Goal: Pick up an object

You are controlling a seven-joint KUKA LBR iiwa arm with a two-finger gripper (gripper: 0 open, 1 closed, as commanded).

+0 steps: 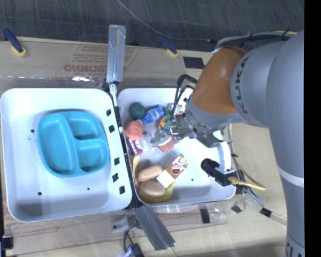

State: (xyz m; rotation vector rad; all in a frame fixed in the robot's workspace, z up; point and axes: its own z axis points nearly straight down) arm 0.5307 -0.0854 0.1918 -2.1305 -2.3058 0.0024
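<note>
My gripper (pixel 168 131) reaches down into the right bin (pixel 203 189), over a cluster of small objects near the bin's middle. Under and around it lie a pink-red round item (pixel 133 129), a dark green ball (pixel 137 111), a blue item (pixel 153 114) and a red-and-white packet (pixel 146 143). Nearer the front lie a tan bun-shaped thing (pixel 149 172), a brown round thing (pixel 153 189) with a yellow banana (pixel 170 188) curving round it, and a small brown-and-white box (pixel 173 169). The arm hides the fingertips.
The left bin (pixel 21 197) holds a blue divided tray (pixel 74 142). A grey metal bar (pixel 115 52) stands at the back between the bins, and the divider (pixel 119 143) carries black clips. The arm covers the right bin's far right side.
</note>
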